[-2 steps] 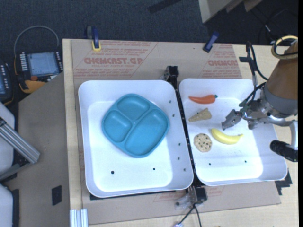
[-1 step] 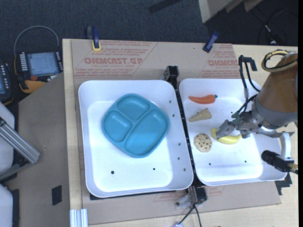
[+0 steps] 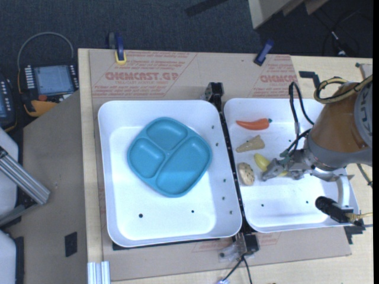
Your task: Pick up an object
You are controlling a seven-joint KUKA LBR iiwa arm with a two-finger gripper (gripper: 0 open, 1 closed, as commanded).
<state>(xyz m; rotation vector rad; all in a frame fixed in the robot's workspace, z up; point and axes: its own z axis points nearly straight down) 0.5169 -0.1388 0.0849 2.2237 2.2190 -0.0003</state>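
Dark carpet surrounds a bench topped with brown printed board, and on it sit two shallow white bins side by side.

From the overhead camera view, the left bin carries a blue divided plate and nothing else of note. The right bin holds the small things: an orange carrot-like piece near its far wall, a tan wedge below it, a yellow piece and a pale speckled lump by the divider. The arm reaches in from the right, and its hand hangs low just beside the yellow piece; whether it is open or closed cannot be told, since cables and the wrist blur that spot.

Judged from their look, these are toy foods: light, stiff, smooth-skinned and likely slippery, hardly fragile. The yellow piece, nearest the hand, is probably best taken across its narrow middle. The rounder speckled lump may squirt out of a pinch unless gripped centrally.
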